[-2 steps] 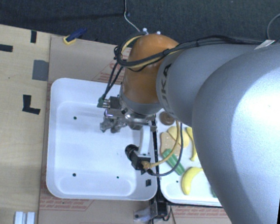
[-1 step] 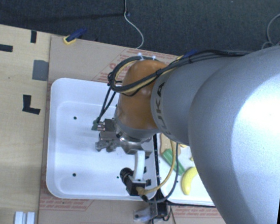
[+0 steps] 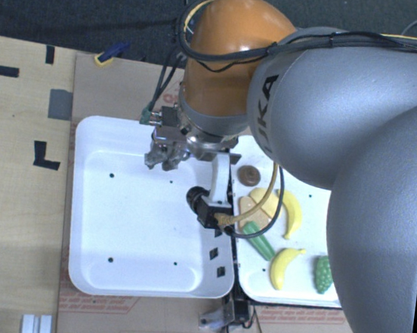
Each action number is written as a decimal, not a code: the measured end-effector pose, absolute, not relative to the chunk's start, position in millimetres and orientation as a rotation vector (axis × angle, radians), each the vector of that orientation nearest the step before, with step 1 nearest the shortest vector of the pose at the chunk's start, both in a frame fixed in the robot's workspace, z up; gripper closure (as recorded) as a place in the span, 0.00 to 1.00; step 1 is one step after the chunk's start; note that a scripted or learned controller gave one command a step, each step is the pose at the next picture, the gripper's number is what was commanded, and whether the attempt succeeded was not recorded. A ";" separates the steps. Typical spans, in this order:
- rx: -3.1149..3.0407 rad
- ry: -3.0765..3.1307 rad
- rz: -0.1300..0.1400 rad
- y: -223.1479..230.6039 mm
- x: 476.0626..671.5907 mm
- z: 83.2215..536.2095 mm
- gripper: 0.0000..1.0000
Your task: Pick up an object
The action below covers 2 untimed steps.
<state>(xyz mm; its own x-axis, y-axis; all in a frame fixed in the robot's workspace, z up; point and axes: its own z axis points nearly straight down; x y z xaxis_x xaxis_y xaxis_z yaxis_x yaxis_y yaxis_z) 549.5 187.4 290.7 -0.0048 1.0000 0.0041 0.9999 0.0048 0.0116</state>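
My gripper hangs over the far part of the left white bin, below the orange wrist band. I see nothing held in it. The objects lie in the right bin: a yellow banana, a second smaller banana, a green stick-shaped piece, a bumpy green piece, a brown round disc and a pale yellow piece. The grey arm hides much of the right bin.
A black fitting with a cable hangs over the strip between the two bins. Brown cardboard lies under the bins, with black tape marks on the bench at the left. A blue and yellow clip lies at the back.
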 end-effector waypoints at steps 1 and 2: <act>2.222 2.229 -0.016 200.4 501.2 223.1 1.00; 2.212 2.222 0.022 225.7 545.7 361.8 1.00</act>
